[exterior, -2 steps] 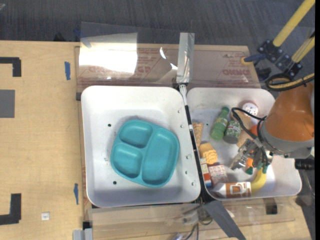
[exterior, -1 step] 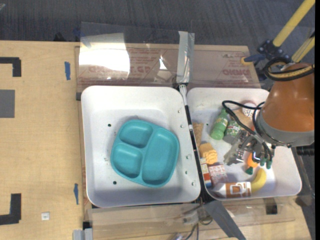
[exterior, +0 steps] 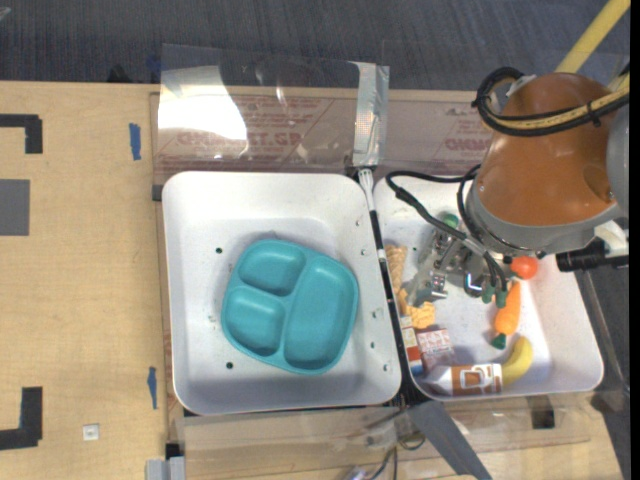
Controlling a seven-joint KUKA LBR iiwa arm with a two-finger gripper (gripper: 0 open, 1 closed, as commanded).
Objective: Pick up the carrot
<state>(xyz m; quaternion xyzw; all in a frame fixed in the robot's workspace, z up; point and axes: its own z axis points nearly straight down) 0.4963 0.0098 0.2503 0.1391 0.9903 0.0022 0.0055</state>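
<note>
The carrot (exterior: 508, 314) is a short orange piece with a green tip. It lies tilted in the right part of the right bin (exterior: 578, 366), just above a yellow banana (exterior: 518, 358). My gripper (exterior: 438, 278) hangs over the middle of that bin, left of the carrot and apart from it. The arm's orange band and grey wrist cover the bin's upper part. I see nothing held in the gripper.
A small red-orange ball (exterior: 523, 266) sits just above the carrot. Tan crackers (exterior: 399, 266), a red-and-white packet (exterior: 433, 346) and a lying bottle (exterior: 472, 377) line the right bin's left and front. A teal divided plate (exterior: 290, 306) sits in the left bin (exterior: 190, 218).
</note>
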